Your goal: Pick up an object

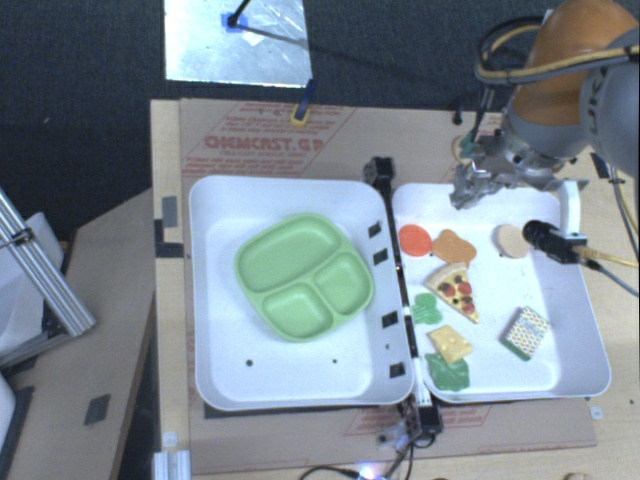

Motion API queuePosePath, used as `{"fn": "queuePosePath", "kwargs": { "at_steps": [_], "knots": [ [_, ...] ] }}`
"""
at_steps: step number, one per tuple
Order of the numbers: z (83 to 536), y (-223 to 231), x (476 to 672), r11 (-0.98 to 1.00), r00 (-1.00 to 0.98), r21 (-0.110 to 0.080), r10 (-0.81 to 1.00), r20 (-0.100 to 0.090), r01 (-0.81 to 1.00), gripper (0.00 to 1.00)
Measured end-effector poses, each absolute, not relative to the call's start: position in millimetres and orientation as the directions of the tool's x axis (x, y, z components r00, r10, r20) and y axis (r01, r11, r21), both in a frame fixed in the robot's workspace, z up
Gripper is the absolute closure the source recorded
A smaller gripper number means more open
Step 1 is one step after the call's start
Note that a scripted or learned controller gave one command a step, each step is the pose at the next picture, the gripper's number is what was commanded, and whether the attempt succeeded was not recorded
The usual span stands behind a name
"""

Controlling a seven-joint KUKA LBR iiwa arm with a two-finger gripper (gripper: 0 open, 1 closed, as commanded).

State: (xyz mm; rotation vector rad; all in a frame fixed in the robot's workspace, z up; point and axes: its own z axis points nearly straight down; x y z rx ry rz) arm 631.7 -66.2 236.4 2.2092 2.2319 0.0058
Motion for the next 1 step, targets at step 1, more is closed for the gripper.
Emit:
{"fn": "queuePosePath", "kwargs": {
  "at_steps": [1],
  "knots": [
    [224.4, -16.3, 638.5, 0.010, -0.010, 0.002, 1.000, 0.002, 1.000, 1.00]
  ]
}}
